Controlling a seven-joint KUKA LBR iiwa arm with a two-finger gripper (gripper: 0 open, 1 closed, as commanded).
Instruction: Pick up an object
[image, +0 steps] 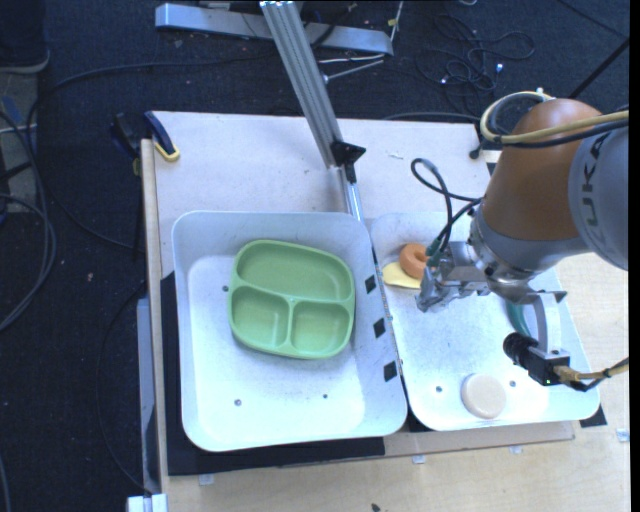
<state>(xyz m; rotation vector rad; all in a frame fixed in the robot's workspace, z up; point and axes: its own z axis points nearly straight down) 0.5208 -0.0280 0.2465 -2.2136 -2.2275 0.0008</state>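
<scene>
In the right bin (440, 345) an orange ring-shaped piece (412, 259) lies at the far left, on top of a flat yellow piece (399, 280). A round cream-white disc (484, 395) rests near the bin's front edge. A teal object (521, 320) peeks out from under the arm on the right. My gripper (432, 294) hangs low over the bin, just right of and in front of the orange ring. It looks close to the yellow piece, and contact cannot be judged.
The left bin (200, 390) holds a green divided plate (293, 298) in its middle. A slanted metal pole (315, 95) crosses the far side of the bench. Cables run along the arm near the right bin's far edge.
</scene>
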